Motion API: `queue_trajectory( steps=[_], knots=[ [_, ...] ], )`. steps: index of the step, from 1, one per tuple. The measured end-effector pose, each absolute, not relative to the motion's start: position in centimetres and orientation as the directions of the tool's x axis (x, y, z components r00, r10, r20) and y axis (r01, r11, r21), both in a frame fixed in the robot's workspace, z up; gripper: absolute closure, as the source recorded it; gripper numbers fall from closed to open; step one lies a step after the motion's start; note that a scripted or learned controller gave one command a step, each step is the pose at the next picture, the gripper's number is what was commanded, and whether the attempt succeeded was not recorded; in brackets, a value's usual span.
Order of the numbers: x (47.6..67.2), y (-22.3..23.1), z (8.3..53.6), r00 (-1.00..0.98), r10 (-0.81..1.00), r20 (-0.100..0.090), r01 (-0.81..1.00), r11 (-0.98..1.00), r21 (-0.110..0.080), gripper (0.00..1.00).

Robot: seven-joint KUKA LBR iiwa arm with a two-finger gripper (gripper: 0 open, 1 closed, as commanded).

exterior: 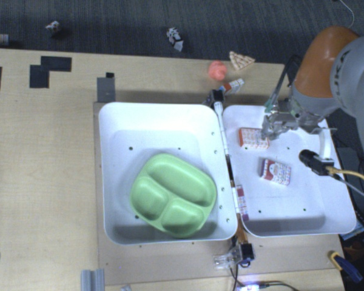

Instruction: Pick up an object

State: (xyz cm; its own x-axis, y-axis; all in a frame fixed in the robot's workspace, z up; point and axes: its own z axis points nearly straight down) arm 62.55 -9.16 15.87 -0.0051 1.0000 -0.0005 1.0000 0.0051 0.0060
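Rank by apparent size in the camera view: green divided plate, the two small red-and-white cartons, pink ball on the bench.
1. Green divided plate, by far the largest.
2. The two cartons: the one under the gripper, upper carton, and lower carton look alike; not ranked.
3. Pink ball, smallest.

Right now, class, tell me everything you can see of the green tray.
The green tray is pale green, smooth, plastic-looking, with rounded corners. It has three compartments: one long one along its far side, two smaller ones nearer the camera. It lies open side up, turned at an angle, on the floor of the left bin, towards that bin's near right corner. Nothing lies in it, and the gripper is over the other bin.
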Motion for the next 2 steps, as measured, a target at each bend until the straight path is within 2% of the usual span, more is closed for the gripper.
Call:
queue_trajectory(
  steps=[1, 2],
  knots=[
    [62.5, -9.2, 15.8, -0.005, 1.0, 0.0, 1.0, 0.005, 0.004, 0.0],
    [60.5, -8.3, 8.6, -0.002, 1.0, -0.001, 1.0, 0.002, 0.007, 0.0]
  ],
)
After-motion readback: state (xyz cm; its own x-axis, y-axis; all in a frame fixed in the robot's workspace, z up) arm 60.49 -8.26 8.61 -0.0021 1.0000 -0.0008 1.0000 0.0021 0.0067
